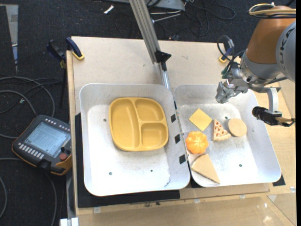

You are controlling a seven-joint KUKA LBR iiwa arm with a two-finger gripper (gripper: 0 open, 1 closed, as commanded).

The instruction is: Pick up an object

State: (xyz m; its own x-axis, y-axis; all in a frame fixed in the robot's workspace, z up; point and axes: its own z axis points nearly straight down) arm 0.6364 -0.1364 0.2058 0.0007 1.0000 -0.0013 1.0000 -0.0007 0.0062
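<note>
The grey two-finger gripper [224, 94] hangs over the right white bin's [263, 166] far end; its grasp state cannot be told. The nearest item (a flat yellow cheese square [201, 119]) lies just below-left, squared diagonally.

— What is the arm [277, 41] looking like?
— It's showing a rounded grey shell with a broad orange band [265, 36] wrapping it, at three o'clock from the bench's middle.
— And lower down?
— Dark cables are running along the grey wrist toward a small metal gripper [222, 94].
</note>
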